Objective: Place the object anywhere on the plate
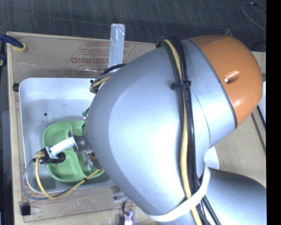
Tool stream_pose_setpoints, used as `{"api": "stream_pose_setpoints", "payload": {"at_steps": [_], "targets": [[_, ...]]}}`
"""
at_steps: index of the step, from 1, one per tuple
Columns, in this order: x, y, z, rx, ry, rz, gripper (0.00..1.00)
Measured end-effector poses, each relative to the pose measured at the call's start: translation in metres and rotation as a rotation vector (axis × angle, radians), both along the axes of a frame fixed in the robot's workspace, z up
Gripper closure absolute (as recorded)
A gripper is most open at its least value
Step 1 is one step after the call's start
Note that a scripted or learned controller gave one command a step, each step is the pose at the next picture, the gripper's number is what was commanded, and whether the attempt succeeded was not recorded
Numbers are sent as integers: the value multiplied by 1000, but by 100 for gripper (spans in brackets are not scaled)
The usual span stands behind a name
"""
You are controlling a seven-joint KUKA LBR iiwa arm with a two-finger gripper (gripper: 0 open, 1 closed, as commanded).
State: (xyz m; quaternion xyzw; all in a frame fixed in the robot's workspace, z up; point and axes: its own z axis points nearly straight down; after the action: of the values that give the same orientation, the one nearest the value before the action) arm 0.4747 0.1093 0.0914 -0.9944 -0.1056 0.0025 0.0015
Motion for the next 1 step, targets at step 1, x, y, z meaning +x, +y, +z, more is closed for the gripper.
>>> {"api": "stream_pose_setpoints", "payload": {"at_steps": [1], "targets": [[-1,-4,0,3,3,511,100]]}}
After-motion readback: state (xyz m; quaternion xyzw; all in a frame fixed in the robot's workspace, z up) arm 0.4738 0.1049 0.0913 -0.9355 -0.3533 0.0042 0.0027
